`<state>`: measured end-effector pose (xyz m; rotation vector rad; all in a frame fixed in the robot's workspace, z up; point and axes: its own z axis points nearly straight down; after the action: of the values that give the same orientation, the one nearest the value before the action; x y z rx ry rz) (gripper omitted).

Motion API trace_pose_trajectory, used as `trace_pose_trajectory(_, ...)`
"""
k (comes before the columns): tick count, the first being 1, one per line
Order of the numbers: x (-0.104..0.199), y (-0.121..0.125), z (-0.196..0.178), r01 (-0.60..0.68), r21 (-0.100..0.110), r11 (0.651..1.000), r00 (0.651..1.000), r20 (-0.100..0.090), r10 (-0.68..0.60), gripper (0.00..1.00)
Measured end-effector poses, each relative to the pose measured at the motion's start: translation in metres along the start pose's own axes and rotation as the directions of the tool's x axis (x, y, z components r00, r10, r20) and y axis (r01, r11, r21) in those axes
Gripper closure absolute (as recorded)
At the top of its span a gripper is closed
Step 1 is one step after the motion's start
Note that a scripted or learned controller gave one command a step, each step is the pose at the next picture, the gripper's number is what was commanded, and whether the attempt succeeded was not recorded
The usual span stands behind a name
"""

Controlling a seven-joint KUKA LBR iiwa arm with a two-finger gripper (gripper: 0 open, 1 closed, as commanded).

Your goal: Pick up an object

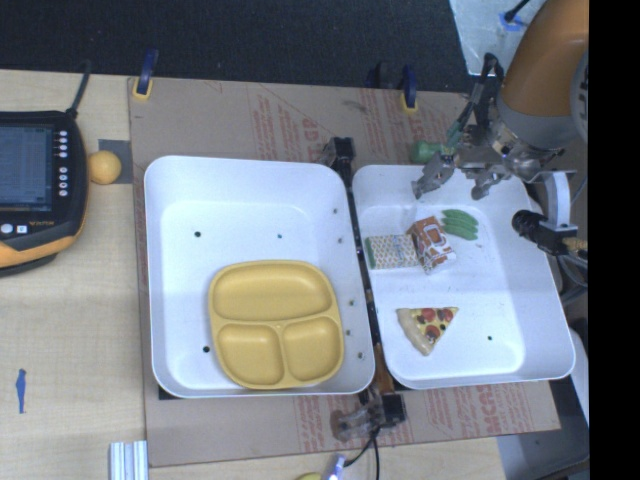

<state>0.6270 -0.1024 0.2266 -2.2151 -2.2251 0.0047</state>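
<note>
Objects for picking all lay untouched, so nothing of the job was done when I looked. On the counter (90, 298) the left bin (170, 268) carried the biggest thing, a yellow divided tray (276, 321). The right bin (540, 318) held the smaller ones: a red-and-white carton (431, 244) touching a speckled grey packet (390, 252), a green toy vegetable (461, 222) just beside the carton, and a toy pizza slice (428, 326) apart, nearer the front wall. My jaws (455, 173) stood apart with nothing between them, poised over the back of the right bin, above the green piece. Descending, closing and lifting were all left, I judged.
</note>
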Motion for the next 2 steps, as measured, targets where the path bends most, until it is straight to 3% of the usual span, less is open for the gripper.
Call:
trace_pose_trajectory(1, -0.025, 0.022, 0.116, 0.0, 0.004, 1.0, 1.0, 0.001, 0.0, 0.0)
trace_pose_trajectory(2, -0.026, 0.013, 0.135, 0.001, 0.002, 1.0, 1.0, 0.001, -0.001, 0.0)
